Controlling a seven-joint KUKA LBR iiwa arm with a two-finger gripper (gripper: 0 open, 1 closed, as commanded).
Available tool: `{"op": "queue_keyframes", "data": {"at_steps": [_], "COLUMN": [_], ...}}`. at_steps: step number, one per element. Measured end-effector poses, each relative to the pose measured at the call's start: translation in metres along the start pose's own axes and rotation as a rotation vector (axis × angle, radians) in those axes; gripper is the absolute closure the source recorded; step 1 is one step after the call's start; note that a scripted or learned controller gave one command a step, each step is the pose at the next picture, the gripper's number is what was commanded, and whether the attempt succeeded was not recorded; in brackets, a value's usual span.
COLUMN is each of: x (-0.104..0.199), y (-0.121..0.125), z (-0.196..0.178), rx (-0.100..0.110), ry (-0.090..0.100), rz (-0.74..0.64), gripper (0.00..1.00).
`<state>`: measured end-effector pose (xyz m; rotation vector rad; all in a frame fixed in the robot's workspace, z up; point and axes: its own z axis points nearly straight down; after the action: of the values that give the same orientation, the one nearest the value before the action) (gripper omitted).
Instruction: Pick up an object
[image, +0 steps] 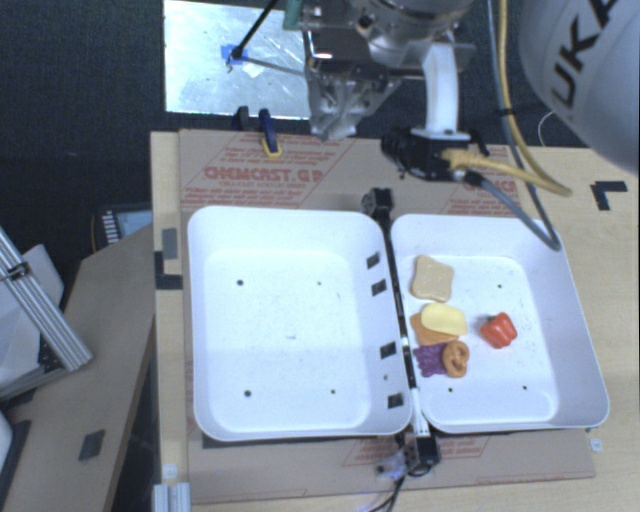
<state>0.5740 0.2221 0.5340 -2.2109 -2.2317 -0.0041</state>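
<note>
The right bin holds a small cluster of toy foods near its left wall. A tan bread slice lies at the top. Below it a yellow piece rests on an orange piece. A purple item and a brown pretzel sit just under those, touching. A red pepper lies apart to the right. My gripper hangs high at the top of the view, beyond the bins' far edge and well away from every item, with nothing seen in it.
The left bin stands beside the right one, with a black divider strip between them. Cables and a yellow hose lie behind the right bin. A metal frame stands at the left edge.
</note>
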Motion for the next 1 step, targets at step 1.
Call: {"op": "queue_keyframes", "data": {"at_steps": [1], "x": [0.0128], "y": [0.0259], "z": [-0.0007], "rx": [-0.002], "ry": [-0.001], "rz": [0.003], "gripper": [1.00]}}
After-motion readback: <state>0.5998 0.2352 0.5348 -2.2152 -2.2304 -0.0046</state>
